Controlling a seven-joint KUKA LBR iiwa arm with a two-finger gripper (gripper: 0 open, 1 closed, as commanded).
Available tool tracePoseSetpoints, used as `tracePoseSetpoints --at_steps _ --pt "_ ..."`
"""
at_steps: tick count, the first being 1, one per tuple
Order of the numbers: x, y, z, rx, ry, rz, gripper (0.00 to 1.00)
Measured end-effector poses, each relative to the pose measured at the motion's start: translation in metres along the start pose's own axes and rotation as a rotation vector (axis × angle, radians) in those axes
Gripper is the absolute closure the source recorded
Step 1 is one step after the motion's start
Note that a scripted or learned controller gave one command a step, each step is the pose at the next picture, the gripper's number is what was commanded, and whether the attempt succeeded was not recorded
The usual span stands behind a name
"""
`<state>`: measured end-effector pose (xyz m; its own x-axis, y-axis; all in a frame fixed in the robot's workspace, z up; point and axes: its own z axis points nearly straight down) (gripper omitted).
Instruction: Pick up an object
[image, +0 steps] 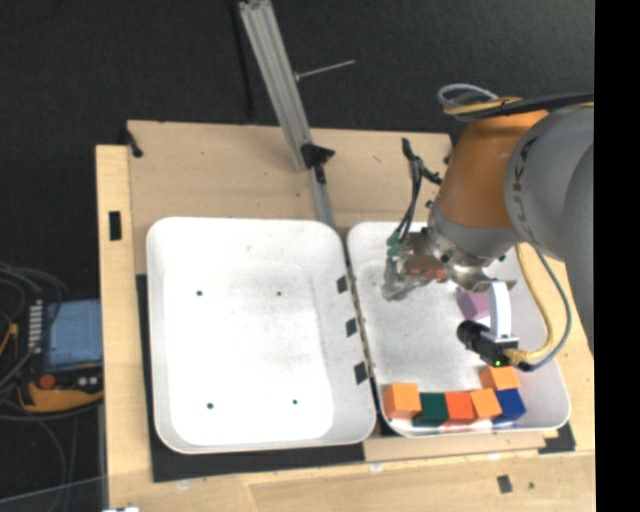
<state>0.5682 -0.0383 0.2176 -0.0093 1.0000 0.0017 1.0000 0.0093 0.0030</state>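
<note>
From where I stand, the small blocks lined along the near wall of the right bin look light, rigid and smooth-sided, best pinched across flat faces, while the gripper hangs over bare floor, jaws unreadable.

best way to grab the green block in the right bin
Probably from straight above. The green block sits in a row along the bin's near wall, with an orange block and another orange block tight against its sides. Close the fingers on its front and back faces; the bin wall leaves little room.
</note>
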Motion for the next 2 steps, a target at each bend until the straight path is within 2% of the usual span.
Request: tracePoseSetpoints --at_steps 2 --pt "0.103 0.041 0.008 0.001 0.0 0.001 1.0"
